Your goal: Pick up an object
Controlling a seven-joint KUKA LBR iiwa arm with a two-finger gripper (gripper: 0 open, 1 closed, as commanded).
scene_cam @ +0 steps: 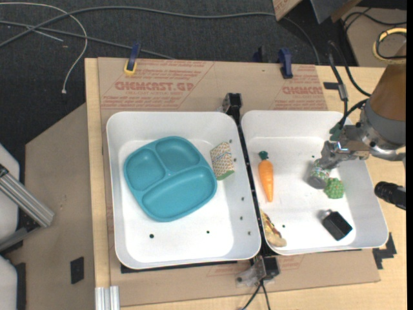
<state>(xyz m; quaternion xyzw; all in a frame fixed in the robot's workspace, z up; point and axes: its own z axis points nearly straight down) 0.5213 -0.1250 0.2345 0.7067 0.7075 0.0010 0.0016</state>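
Over the right-hand bin (pixel 361 118), the gripper (pixel 321 173) is hanging low at a small green knobbly object (pixel 334 188) just beside its tip, and I cannot tell how its jaws are standing or whether anything is caught in them. I judge the grasp is being attempted now, so the next move calls for a firm hold and a straight lift. Nearby are lying a smooth tapered orange carrot (pixel 266 179) and a black boxy block (pixel 337 225).
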